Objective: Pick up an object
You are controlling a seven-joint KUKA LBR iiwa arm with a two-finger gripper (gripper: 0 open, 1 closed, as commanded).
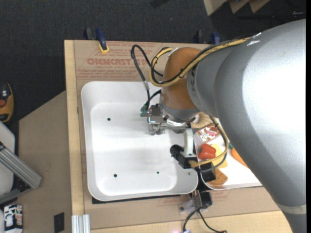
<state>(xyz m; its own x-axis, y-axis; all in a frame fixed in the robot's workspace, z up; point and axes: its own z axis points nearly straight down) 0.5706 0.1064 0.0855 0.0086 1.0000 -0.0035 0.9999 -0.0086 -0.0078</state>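
White plastic carries everything here: the left bin (pixel 121 154) and the right bin (pixel 245 181) sit side by side. The gripper (pixel 155 125) hangs low over the left bin, near its right edge. Whether it is open or closed we cannot tell, because the wrist hides it. The likely targets lie in the right bin, close to its left edge: a red object (pixel 207 151) just beside a printed packet (pixel 208 132). To do this well, we judge the gripper should shift right across the shared rim, centre above the red object, and descend straight – clear of the packet – before closing.
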